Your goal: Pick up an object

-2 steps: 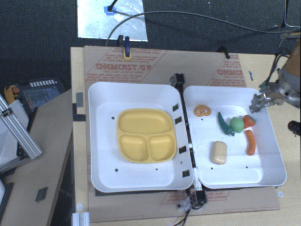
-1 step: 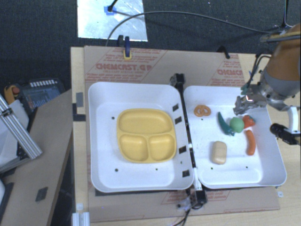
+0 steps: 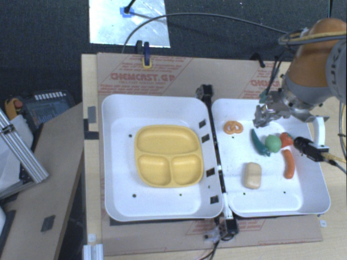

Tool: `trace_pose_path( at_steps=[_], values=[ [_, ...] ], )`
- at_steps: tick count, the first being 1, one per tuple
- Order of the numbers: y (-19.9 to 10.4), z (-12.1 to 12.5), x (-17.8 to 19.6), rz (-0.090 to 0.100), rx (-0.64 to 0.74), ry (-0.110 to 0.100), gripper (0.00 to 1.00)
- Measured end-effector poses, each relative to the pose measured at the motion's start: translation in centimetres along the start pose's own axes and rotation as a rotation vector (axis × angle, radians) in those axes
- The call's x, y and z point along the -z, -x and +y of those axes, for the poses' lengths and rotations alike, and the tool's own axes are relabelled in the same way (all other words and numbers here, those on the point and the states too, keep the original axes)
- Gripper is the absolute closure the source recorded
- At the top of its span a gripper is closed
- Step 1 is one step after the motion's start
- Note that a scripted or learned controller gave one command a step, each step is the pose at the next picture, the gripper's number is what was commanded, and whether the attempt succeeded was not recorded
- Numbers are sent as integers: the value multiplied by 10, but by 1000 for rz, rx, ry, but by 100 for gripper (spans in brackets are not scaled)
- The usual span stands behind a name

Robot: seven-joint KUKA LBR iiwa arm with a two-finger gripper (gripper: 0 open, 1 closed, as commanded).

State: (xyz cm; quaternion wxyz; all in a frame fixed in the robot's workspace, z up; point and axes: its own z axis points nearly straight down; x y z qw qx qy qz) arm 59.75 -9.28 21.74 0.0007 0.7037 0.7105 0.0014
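My gripper hangs over the back of the right bin, just above and between the pretzel and the green items. An orange pretzel lies to its left. Below it a teal curved piece rests against a green round toy. A small red-orange piece touches the green toy on its right. An orange carrot-like stick lies further right, and a beige bread roll sits toward the front. Nothing shows in the gripper.
The left bin holds a yellow three-compartment tray. A black divider runs between the bins. A black connector with cable hangs off the arm over the right bin's right side.
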Motion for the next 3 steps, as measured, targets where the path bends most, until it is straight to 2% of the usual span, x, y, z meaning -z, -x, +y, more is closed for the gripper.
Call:
trace_pose_path(
  at_steps=[1,3],
  values=[
    [-56,4,-8,1,0,-2,100],
    [-176,7,9,1,0,0,100]
  ],
)
